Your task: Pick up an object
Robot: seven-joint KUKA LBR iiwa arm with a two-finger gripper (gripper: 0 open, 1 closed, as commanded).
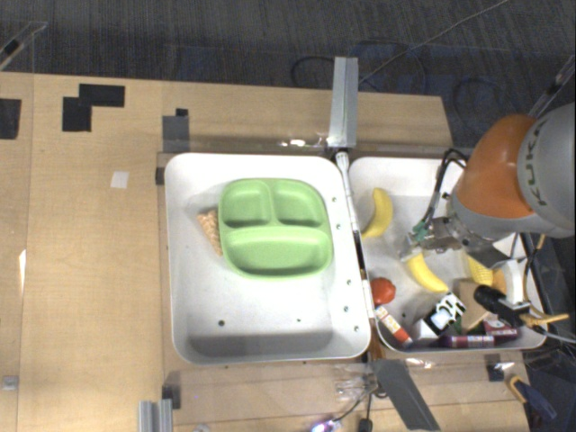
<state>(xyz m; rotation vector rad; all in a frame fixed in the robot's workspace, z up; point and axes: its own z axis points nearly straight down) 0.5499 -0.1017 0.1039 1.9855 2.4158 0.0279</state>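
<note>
Bananas [379, 212] [426, 273], tomato [383, 290] and clutter crowd the right bin [396, 171] beneath the arm [513, 183].

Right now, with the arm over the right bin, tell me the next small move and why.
Probably lower the pincer straight down a little onto the banana just beneath it. It hovers in the right bin, that banana lies right under its tip, and nothing shows between its tips. A second banana sits further left, so shifting sideways seems unnecessary.
</note>
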